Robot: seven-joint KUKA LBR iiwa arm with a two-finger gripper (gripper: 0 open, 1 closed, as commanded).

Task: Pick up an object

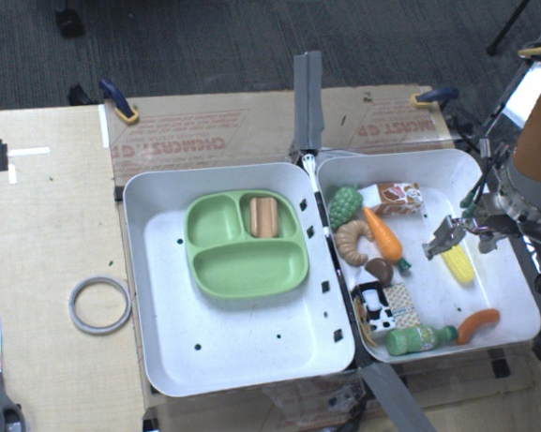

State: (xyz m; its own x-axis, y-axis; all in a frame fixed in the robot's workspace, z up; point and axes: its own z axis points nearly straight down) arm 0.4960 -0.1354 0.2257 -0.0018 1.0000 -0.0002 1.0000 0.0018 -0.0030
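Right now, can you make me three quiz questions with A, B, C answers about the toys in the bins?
1. Where is the green tray?
A. left bin
B. right bin
C. on the floor

2. What colour is the carrot?
A. blue
B. orange
C. pink

3. What is the end effector doing?
A. lifting the tray
B. hanging beside the corn in the right bin
C. resting on the tape ring

Answers: 1 A, the tray sits in the left bin. 2 B, it is orange with a green tip. 3 B, it hangs just above the corn.
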